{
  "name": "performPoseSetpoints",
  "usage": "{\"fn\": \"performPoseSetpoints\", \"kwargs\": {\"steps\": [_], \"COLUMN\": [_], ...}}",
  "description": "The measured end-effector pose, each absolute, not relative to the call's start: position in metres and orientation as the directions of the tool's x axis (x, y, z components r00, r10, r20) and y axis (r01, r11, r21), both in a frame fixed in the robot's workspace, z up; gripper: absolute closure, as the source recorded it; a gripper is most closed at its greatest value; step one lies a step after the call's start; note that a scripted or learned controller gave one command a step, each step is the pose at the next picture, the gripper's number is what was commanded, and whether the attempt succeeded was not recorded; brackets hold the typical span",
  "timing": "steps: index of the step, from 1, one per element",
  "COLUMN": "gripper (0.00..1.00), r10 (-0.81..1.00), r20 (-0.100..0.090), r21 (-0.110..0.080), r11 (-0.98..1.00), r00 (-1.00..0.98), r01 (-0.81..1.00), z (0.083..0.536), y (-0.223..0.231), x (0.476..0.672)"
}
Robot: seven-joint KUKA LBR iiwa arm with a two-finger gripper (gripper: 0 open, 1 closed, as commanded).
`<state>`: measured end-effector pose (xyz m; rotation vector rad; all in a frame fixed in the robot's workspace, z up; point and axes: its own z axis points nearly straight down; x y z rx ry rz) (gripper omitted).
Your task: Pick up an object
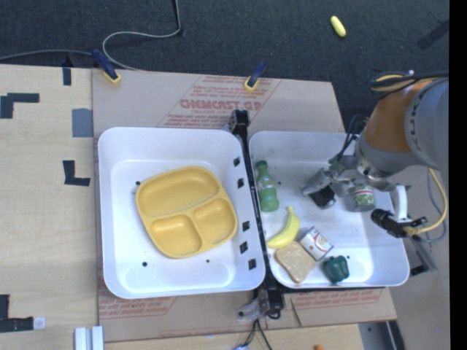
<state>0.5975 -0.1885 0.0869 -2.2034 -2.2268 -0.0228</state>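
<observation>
My gripper (321, 192) hangs low over the middle of the right bin (303, 148), reaching in from the right under the orange-banded wrist. A small tin with a green label (360, 197) lies just right of it, close against the gripper body. A green bottle (266, 187) lies to the gripper's left by the bin's left wall. Toward the front lie a banana (286, 230), a slice of toast (295, 262), a small red-and-white can (316, 243) and a dark green pepper (336, 268).
The left bin (117, 195) holds a yellow divided plate (187, 211). A black divider with clips (244, 188) runs between the bins. Cables and a black connector (390, 223) hang by the right bin's right rim.
</observation>
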Motion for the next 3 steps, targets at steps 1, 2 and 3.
{"fn": "performPoseSetpoints", "kwargs": {"steps": [1, 2, 3], "gripper": [1.0, 1.0, 1.0], "r10": [1.0, 1.0, 1.0], "r20": [0.004, 0.001, 0.001], "r21": [0.008, 0.007, 0.0], "r11": [0.007, 0.003, 0.003], "r00": [-0.007, -0.003, -0.003], "r01": [1.0, 1.0, 1.0], "z": [0.097, 0.088, 0.185], "y": [-0.194, -0.113, -0.034], "x": [0.597, 0.657, 0.588]}}
